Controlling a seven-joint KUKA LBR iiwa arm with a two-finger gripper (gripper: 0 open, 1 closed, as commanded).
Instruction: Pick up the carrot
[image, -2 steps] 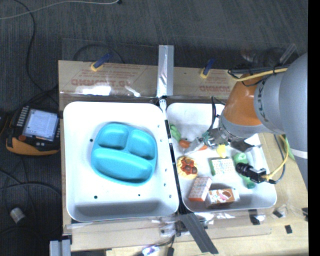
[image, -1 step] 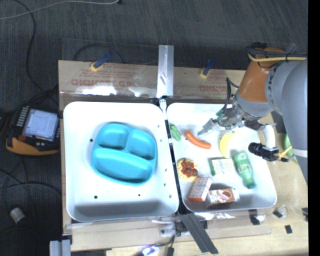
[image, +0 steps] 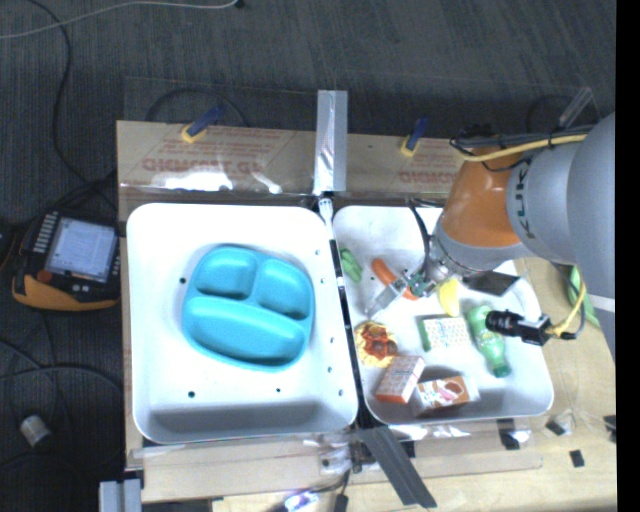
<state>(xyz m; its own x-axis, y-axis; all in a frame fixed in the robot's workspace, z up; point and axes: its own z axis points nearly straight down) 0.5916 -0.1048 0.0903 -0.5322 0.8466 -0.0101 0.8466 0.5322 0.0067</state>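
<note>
The carrot (image: 383, 270) lies in the right bin (image: 535, 395), just up and left of the jaws (image: 398, 290), which stand low beside it; whether they are parted, I cannot tell. Good practice: centre over the carrot's middle, straddle its width, keeping off the green piece (image: 349, 265) beyond.

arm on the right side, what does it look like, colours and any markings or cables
The arm is bulky, with rounded grey casing, dark KUKA lettering on it and a broad orange band above the wrist. Black cables loop over its top, with a yellow-green one at its right. It narrows to a thin metallic gripper.
</note>
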